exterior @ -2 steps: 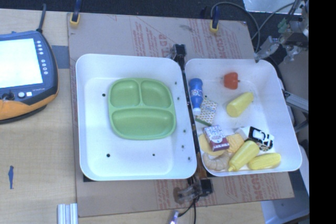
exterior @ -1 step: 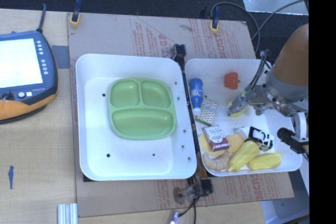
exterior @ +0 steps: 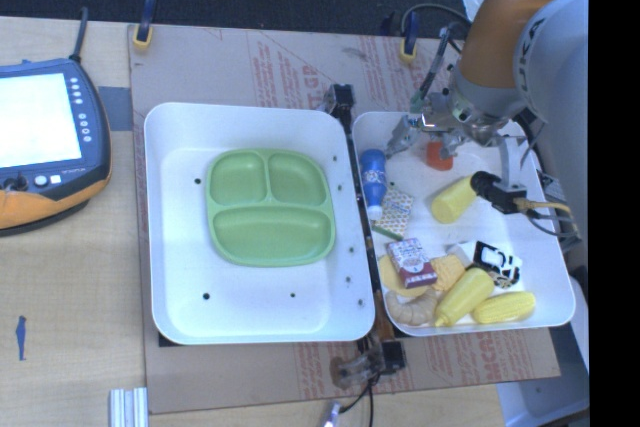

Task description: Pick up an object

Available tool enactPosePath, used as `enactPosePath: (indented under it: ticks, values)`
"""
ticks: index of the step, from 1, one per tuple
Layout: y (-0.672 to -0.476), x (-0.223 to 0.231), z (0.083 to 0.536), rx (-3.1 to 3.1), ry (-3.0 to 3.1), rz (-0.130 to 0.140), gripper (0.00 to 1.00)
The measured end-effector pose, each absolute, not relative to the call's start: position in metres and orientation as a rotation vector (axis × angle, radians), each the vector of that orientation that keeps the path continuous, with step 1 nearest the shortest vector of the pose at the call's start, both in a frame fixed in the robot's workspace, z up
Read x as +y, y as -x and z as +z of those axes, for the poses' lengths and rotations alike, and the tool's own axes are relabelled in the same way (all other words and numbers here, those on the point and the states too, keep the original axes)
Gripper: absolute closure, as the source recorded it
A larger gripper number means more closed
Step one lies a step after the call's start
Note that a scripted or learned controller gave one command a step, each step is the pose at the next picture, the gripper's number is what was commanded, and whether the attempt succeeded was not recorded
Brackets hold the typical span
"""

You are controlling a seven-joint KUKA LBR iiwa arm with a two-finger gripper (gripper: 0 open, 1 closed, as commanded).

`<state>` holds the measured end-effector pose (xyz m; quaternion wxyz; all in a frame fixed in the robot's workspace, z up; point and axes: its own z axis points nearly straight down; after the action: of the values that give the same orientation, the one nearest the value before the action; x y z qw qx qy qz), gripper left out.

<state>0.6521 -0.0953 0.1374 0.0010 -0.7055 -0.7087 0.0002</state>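
Note:
My gripper [exterior: 428,133] hangs over the far end of the right bin [exterior: 560,300], reaching in from the right. A small orange-red object [exterior: 438,156] lies right under it, partly hidden. A yellow cylinder [exterior: 452,200] lies just nearer than that. A blue and white tube [exterior: 372,177] rests along the bin's left wall, with a checkered packet [exterior: 396,212] beside it. At the near end are a small brown-red box [exterior: 409,262], a yellow corn cob [exterior: 503,306], a yellow banana-like piece [exterior: 461,296] and a black and white item [exterior: 497,262].
The left bin [exterior: 180,315] holds a green divided plate [exterior: 270,207]. A tablet-like pendant [exterior: 45,140] with an orange base lies on the bench at far left. Clamps [exterior: 143,33] stand at the board's far edge.

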Motion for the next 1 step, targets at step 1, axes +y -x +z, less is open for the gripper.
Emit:
enactPosePath:
  ticks: [1]
  values:
    - [-0.6214,-0.1405,0.1013,-2.225,2.216,0.006,0.00]
